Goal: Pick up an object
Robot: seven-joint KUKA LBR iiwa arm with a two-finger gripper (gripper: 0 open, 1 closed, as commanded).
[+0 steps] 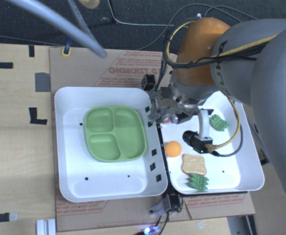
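Camera view, looking down on the wooden worktop (15, 146). The grey arm with the orange band (202, 48) reaches in from three o'clock. Its gripper (165, 112) hangs low over the shallow white right bin (246, 175), at that bin's ten o'clock corner, close to the wall it shares with the shallow white left bin (67, 180). Open or closed? Cannot tell from this angle, and nothing can be seen in its grasp.

The pickable things all lie in the right bin. A small orange ball (173, 149) sits at eight o'clock in the bin, just below the gripper. A tan slice of toy bread (194, 164) lies just beside it toward five o'clock. A dark green leafy toy piece (198, 181) touches the bread's lower edge, near the front wall. A lighter green leafy toy piece (219, 123) lies well apart from these, at one o'clock in the bin.

In the left bin a pale green divided plastic plate (116, 133) lies flat, near the centre.
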